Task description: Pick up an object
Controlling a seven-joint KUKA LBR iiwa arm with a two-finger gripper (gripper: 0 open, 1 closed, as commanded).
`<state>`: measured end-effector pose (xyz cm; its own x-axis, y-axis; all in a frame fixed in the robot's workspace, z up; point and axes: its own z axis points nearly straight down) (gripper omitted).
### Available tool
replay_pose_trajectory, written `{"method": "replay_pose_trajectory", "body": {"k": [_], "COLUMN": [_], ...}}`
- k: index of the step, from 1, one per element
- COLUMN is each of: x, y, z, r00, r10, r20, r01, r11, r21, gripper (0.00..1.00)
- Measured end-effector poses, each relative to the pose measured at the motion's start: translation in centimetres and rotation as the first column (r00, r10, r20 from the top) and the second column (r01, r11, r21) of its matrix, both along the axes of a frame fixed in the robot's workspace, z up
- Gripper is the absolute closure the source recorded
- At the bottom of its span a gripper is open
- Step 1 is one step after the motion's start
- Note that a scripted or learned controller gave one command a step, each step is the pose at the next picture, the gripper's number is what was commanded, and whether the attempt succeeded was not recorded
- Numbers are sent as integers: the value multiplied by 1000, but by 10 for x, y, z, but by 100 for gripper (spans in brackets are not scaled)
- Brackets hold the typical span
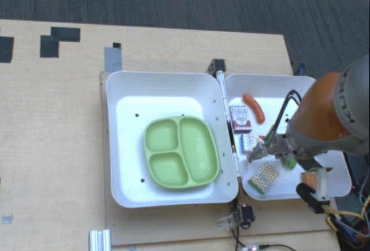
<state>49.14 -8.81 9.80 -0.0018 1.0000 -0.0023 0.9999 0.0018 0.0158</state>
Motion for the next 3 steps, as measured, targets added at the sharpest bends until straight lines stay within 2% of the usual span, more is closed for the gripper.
{"method": "replay_pose_trajectory", "body": {"k": [1,2,3], "x": [1,1,-3], "y": [1,1,5], "z": [10,10,-11], "r00": [1000,1000,1000], "r10": [1,1,-3], "r20": [4,4,-9], "r01": [-1,-1,3], "r11": [1000,1000,1000], "r21": [0,0,1], "gripper": [100,0,0]}}
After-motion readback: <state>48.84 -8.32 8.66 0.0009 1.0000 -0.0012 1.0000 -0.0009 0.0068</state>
